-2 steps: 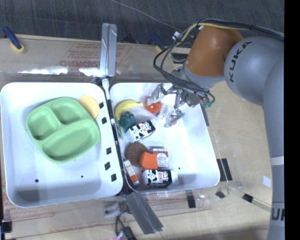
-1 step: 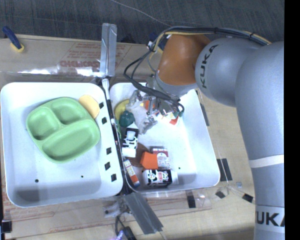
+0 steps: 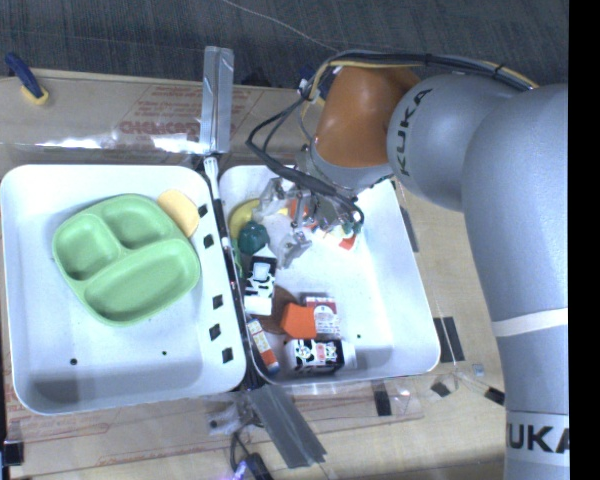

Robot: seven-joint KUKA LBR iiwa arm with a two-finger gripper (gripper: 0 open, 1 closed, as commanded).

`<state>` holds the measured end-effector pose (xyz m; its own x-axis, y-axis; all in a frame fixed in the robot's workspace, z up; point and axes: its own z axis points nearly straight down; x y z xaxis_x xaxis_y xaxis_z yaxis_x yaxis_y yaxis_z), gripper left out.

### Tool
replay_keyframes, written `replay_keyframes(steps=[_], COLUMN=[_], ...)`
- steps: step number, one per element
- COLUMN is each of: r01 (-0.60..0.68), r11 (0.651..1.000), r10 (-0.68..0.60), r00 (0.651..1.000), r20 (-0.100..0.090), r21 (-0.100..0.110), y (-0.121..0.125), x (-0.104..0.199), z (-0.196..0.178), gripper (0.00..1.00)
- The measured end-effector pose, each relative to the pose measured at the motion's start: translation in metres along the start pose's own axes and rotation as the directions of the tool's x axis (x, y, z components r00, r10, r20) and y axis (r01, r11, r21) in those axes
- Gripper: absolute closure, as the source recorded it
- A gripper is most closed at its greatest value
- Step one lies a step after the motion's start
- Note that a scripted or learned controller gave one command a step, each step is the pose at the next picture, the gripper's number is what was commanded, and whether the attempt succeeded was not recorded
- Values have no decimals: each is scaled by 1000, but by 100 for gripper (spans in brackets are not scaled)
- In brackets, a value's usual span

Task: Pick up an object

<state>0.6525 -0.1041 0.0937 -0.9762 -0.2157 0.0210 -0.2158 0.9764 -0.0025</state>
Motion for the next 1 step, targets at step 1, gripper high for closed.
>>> replay_keyframes(steps=[1], r01=[2], r11=[1000], r10=[-2], r00=[1000], r20=[22], r21=[3], y=[2], x=[-5], z=[-13], gripper=[100])
